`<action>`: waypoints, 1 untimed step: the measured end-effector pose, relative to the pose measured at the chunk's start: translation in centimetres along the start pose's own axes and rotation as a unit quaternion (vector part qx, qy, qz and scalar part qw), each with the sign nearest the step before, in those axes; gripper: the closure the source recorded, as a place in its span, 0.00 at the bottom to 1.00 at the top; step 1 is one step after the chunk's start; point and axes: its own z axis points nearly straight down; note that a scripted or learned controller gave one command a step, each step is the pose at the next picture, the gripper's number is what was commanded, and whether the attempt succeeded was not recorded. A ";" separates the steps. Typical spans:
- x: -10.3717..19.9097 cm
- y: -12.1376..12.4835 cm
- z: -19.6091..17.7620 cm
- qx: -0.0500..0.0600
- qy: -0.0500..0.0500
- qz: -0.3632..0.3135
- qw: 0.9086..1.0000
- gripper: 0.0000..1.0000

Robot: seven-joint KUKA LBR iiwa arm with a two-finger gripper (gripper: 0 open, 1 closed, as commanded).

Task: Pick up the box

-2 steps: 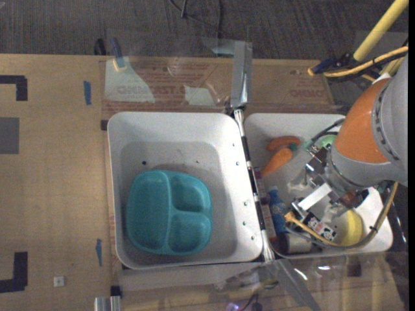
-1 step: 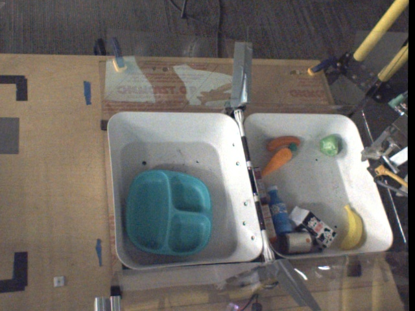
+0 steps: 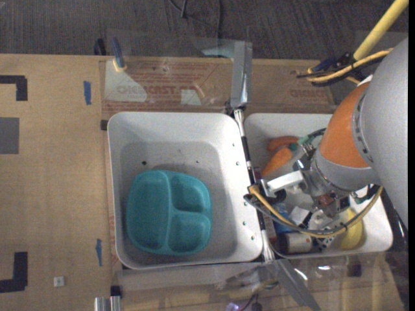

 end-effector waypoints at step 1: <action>-2.6 7.7 -12.4 -0.002 0.001 -0.048 0.999 0.00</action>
